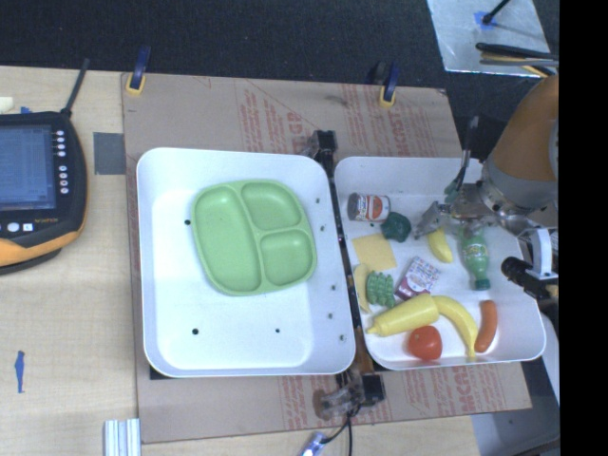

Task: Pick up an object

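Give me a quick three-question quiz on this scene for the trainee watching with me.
1. True or false: the green divided plate lies in the left bin.
2. What lies nearest the right bin's front edge? A) tomato B) can C) green bottle
3. Fill in: the gripper hovers over the ____ bin.

Key: 1 true; 2 A; 3 right.

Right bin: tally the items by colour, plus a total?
Yellow: 4 - banana, yellow pepper, cheese slice, lemon piece
Green: 3 - bottle, broccoli, green cluster
Red: 2 - tomato, sausage
Mixed: 2 - can, packet
Total: 11
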